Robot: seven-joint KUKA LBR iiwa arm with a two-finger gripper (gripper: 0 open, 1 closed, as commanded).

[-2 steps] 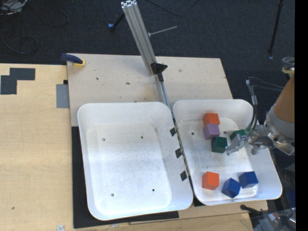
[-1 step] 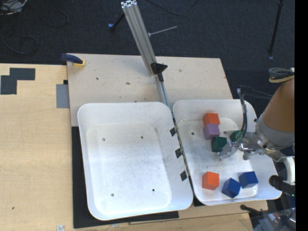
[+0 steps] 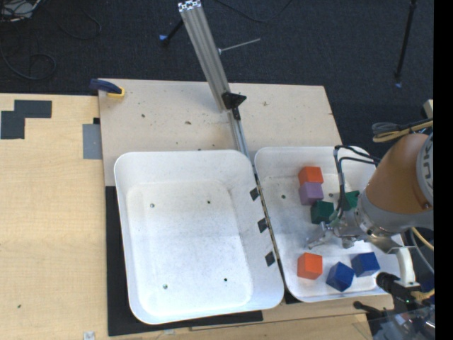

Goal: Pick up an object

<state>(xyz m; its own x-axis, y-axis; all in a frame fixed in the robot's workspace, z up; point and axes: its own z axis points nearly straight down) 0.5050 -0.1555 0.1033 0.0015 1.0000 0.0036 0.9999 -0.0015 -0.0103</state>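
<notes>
No readable text is showing anywhere: no labels, brands, numbers or signs are coming through on the blocks, the bins or the table.

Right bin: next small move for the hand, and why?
Probably a short descent onto the dark green cube. The hand sits in the right white bin, just below that cube, with nothing visible between its fingers. The purple cube sits close above the green one, so keep the approach from the hand's side.
</notes>
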